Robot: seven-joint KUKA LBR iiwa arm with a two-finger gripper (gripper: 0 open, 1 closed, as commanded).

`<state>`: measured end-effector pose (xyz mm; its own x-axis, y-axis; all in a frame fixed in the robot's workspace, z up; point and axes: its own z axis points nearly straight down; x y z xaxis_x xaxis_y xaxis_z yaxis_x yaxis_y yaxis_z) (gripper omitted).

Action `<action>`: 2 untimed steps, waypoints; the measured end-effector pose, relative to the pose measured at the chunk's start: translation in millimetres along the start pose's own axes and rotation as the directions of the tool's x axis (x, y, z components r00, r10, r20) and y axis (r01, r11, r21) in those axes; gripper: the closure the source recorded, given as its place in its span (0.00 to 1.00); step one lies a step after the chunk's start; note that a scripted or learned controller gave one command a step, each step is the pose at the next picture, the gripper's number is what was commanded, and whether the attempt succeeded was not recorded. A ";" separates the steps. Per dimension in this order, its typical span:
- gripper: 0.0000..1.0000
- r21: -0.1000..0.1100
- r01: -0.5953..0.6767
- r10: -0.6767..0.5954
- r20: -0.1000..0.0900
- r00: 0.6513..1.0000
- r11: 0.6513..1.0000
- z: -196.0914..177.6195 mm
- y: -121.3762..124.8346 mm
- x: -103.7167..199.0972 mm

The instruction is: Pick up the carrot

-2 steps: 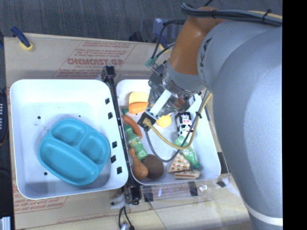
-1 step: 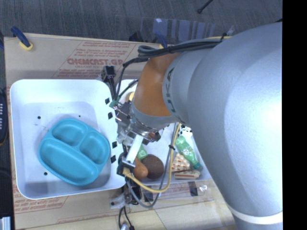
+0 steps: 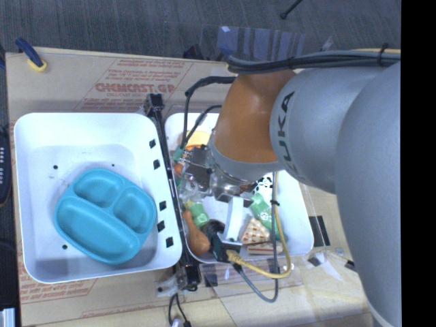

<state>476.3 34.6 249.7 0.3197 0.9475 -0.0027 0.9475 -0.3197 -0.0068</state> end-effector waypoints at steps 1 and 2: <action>1.00 -0.003 0.344 -0.344 0.003 0.939 0.939 -58.1 41.3 -57.9; 1.00 0.005 0.494 -0.494 0.001 0.870 0.870 11.4 9.8 -31.0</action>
<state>475.5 2.2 238.3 -0.1900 0.9818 0.0002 0.9817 0.1900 -0.0121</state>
